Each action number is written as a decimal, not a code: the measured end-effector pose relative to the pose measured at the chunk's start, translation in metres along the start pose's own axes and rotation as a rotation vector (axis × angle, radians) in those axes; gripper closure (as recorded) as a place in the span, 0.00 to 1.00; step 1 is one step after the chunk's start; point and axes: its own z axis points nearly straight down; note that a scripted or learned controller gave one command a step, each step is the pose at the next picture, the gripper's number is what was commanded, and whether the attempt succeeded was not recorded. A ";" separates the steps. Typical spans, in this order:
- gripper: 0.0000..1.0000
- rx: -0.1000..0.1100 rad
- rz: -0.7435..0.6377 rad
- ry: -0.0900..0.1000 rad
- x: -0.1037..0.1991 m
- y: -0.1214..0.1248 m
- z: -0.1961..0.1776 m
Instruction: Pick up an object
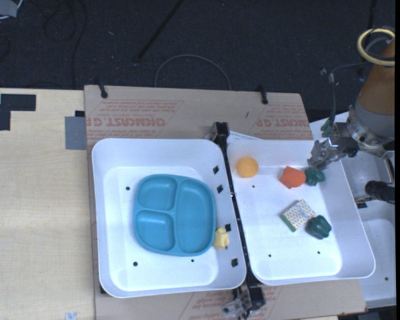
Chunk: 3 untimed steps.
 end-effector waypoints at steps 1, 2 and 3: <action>1.00 0.002 0.001 0.000 0.047 -0.021 0.010; 1.00 0.001 0.000 0.000 0.107 -0.039 0.008; 1.00 0.001 -0.001 0.000 0.153 -0.055 0.002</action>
